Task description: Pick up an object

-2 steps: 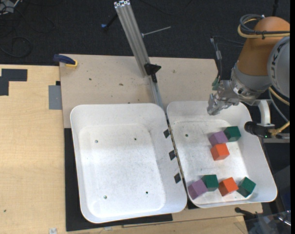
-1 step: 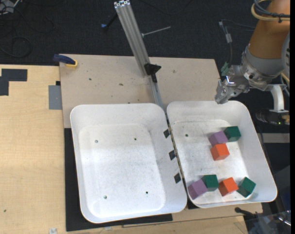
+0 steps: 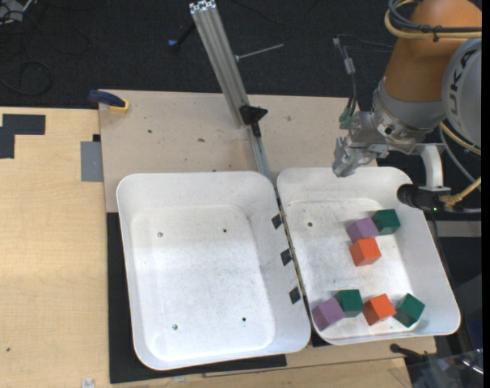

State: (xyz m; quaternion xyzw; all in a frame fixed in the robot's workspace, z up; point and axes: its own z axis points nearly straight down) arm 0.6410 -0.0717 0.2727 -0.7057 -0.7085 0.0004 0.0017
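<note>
I'm watching the gripper (image 3: 346,166) hovering over the right bin's (image 3: 439,297) far edge, grip state unreadable, nothing visibly held; I'm judging approach underway, needing a descent toward the purple block (image 3: 361,229) mid-bin.

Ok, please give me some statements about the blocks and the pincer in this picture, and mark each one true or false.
1. All the blocks lie in the right bin. True.
2. There are three orange blocks. False: there are two, one orange block in the upper group and another orange block in the lower row.
3. The pincer is above the far edge of the right bin, with no block between its fingers. True.
4. A purple block lies beside a green block. True.
5. The left bin holds a green block. False: the three green blocks are in the right bin.
</note>
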